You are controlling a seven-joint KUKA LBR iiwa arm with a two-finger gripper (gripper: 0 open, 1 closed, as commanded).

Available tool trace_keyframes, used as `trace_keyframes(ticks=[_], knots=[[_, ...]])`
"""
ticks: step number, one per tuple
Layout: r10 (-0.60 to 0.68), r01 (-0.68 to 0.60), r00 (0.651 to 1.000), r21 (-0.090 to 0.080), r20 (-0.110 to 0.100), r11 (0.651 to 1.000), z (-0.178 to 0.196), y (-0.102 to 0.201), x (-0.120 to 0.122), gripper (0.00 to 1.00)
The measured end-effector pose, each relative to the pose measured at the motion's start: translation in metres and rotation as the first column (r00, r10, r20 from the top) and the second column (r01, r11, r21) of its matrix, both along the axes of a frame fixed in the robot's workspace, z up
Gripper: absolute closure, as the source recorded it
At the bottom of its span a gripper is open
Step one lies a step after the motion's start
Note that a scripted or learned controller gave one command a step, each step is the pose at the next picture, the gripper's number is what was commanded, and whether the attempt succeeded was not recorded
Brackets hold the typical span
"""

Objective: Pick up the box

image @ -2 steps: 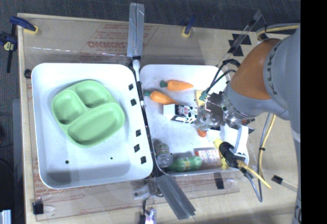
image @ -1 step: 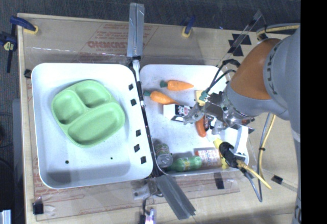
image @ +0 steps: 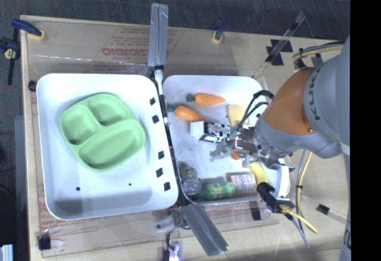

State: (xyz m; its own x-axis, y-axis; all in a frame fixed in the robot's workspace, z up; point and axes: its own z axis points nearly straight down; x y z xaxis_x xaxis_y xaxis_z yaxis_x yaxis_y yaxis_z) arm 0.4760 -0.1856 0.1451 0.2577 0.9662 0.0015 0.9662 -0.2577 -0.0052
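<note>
Going left to right: the left bin (image: 47, 194) holds one green divided plate (image: 103, 130), sitting toward its upper left. That's the only thing in there.

The right bin (image: 202, 82) is the busy one. Along its bottom edge there's one tin can (image: 190, 179) lying on its side, then one green bottle (image: 217, 190), then one small bottle with a red label (image: 243, 181). Up top are two orange carrots (image: 209, 99), one a bit lower and further left than the other.

The box (image: 202, 130) is the small white one in the middle of the right bin, just below the carrots. The hand (image: 225, 148) sits just right of it and slightly lower, really close, maybe touching, hard to say. Can't tell if the hand is spread or pressed together; it's a cluttered blur there.

One yellow thing (image: 236, 114) pokes out above the wrist on the counter (image: 89, 45) side.
</note>
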Motion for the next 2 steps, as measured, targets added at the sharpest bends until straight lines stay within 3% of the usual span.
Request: trace_keyframes(ticks=[1, 2], knots=[[0.115, -0.115, 0.993, 0.001, 0.002, 0.993, -0.0539, -0.0044, 0.0008, 0.00], [0.118, -0.118, 0.993, 0.001, 0.002, 0.993, -0.0439, -0.0046, 0.0015, 1.00]])
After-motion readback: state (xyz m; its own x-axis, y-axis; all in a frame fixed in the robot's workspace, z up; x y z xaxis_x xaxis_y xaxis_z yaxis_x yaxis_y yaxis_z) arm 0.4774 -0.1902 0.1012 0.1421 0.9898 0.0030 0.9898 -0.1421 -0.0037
